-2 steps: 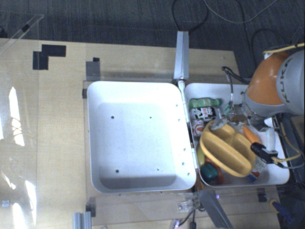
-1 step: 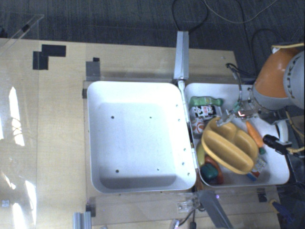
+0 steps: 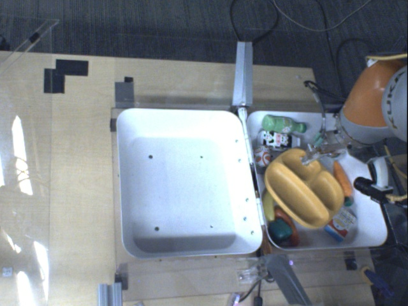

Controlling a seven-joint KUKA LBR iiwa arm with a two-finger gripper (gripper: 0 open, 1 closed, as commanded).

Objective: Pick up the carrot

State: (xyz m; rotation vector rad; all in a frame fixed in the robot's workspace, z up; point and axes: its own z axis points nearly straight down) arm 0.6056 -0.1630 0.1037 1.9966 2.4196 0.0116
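Note:
The carrot (image 3: 343,180) is a slim orange piece lying along the right side of the right bin (image 3: 376,234), with its dark green end toward the front. It rests against the right edge of a big yellow banana bunch (image 3: 303,189). My gripper (image 3: 317,152) hangs over the back of that bunch, a little to the left of and behind the carrot's far tip. Nothing shows in its grasp.
The right bin also holds a green bottle (image 3: 284,123), a black-and-white carton (image 3: 275,139), a red and green item (image 3: 284,229) at the front left and a small carton (image 3: 341,222) at the front right. The left bin (image 3: 185,177) stands beside it. Cables trail behind the bench.

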